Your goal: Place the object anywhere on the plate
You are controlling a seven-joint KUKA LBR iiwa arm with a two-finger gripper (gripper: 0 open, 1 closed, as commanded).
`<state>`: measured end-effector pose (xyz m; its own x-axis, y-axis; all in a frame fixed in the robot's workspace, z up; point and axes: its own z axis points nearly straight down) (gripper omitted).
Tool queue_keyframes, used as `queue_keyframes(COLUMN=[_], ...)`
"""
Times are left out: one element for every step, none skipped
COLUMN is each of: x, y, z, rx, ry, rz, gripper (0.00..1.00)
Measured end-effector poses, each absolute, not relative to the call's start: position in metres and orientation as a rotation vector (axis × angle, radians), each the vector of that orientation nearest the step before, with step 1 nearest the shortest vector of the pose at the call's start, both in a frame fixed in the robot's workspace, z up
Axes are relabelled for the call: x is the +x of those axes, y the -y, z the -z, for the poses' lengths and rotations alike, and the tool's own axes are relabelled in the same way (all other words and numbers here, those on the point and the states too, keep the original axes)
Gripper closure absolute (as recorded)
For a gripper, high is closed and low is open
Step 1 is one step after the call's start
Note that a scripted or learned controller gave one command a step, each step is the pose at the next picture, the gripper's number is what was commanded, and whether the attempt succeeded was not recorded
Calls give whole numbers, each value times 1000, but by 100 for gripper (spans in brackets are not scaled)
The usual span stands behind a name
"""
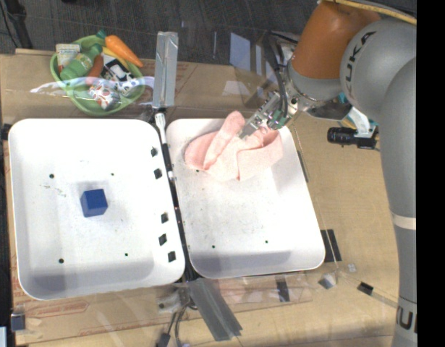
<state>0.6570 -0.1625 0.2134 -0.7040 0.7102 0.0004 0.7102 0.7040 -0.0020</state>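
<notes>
A crumpled pink cloth (233, 152) lies in the far part of the right bin (251, 230). My gripper (257, 123) is down at the cloth's far right edge, touching it, and the cloth rises in a fold toward the gripper. The grey arm with its orange band (327, 45) reaches in from the upper right. A small blue cube (94, 202) sits alone near the middle of the left bin (85, 259), far from the gripper.
A green bowl (99, 85) with toy vegetables and packets stands behind the left bin. A grey bracket (164, 67) stands upright at the far end of the divider between the bins. Black clips (164, 215) line that divider. Bare bench lies right of the right bin.
</notes>
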Motion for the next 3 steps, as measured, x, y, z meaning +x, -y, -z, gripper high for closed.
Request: queue_keyframes(x=[658,649,641], y=[162,104,46], z=[-230,-223,-227], rx=[-1204,-597,1], ry=[2901,3078,3136], rz=[-1,-1,0], gripper=[100,100,100])
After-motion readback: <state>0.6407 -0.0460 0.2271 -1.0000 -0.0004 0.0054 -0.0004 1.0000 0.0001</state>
